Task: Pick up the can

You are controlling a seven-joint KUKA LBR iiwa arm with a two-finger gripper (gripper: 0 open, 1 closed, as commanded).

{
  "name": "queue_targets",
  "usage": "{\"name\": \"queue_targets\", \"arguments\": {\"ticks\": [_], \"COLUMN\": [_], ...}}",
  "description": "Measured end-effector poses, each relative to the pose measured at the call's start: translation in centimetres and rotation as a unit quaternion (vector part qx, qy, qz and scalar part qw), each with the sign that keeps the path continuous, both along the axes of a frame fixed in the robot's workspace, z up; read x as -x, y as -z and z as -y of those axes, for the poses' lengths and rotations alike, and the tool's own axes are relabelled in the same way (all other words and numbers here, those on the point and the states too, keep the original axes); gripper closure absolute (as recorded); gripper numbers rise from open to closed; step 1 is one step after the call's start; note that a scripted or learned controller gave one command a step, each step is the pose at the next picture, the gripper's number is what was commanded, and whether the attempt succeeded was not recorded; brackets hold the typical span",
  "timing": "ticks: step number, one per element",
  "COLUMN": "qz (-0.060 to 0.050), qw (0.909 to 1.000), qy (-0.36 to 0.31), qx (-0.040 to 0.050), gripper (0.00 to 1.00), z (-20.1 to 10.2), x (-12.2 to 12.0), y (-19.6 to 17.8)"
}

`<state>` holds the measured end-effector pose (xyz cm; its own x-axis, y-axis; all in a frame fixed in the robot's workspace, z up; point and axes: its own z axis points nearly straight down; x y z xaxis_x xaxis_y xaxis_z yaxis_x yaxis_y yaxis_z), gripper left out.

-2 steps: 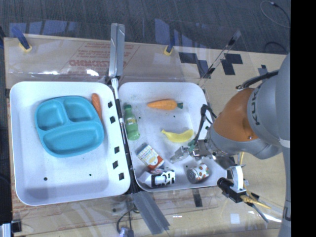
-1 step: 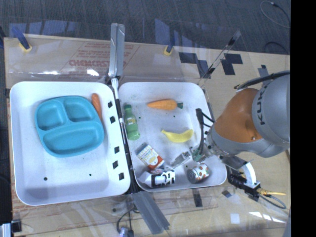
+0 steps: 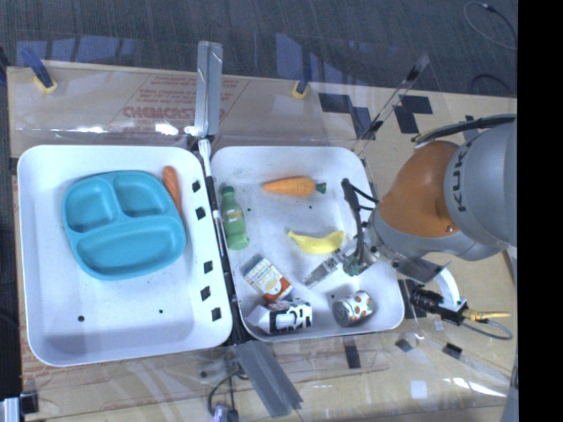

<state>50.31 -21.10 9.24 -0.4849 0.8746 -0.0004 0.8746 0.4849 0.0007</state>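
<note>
Robotics lab, manipulation test cell. Grey-and-orange industrial arm (image 3: 444,202) at right. White left bin (image 3: 114,315) and right bin (image 3: 264,161) sit side by side on a bench (image 3: 106,104) under taped clear sheeting. Toy-like carrot (image 3: 288,185) and banana (image 3: 315,240) as props. Dark carpet (image 3: 264,7) on the far side.

Both white bins (image 3: 53,323) look like smooth, faintly glossy plastic, and the blue plate (image 3: 123,222) like satin-smooth plastic. The can (image 3: 354,308) wears a shiny printed wrap. The carrot (image 3: 295,185) and banana (image 3: 315,240) look matt and plastic. The arm's orange shell (image 3: 422,205) gleams; a clear glossy sheet (image 3: 114,104) covers the bench (image 3: 488,372).
</note>
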Motion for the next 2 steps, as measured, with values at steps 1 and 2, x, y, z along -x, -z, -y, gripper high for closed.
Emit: {"name": "queue_targets", "arguments": {"ticks": [1,2], "qz": [-0.002,-0.001], "qw": [0.9980,0.9976], "qy": [0.064,0.069], "qx": [-0.0012,-0.0010], "gripper": [0.00,0.00], "z": [-0.23,-0.14], "x": [2.57,2.60], "y": [0.09,0.08]}}
